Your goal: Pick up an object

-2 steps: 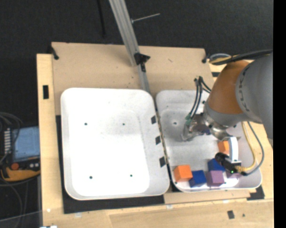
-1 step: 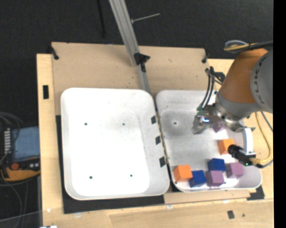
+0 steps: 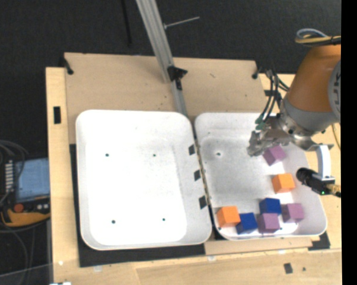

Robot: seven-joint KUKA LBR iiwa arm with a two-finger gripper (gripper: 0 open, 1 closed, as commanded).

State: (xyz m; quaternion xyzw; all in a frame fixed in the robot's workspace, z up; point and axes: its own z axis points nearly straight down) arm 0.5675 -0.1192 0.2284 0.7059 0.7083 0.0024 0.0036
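Note:
My gripper (image 3: 259, 142) hangs low over the upper middle of the right bin (image 3: 226, 177), under the grey and orange arm. A purple cube (image 3: 275, 154) lies just to its lower right, touching or nearly touching the gripper body. I cannot tell whether the cube is held. Below it sits an orange cube (image 3: 283, 182). Along the bin's front edge lie another orange cube (image 3: 229, 215), a blue cube (image 3: 247, 223), a purple cube (image 3: 268, 222), a second blue cube (image 3: 271, 206) and a purple cube (image 3: 295, 212).
The left bin (image 3: 137, 177) sits beside the right one, joined by black clips (image 3: 197, 174). A slanted metal pole (image 3: 158, 37) rises behind the bins. A black fixture (image 3: 312, 180) juts in at the right bin's right rim.

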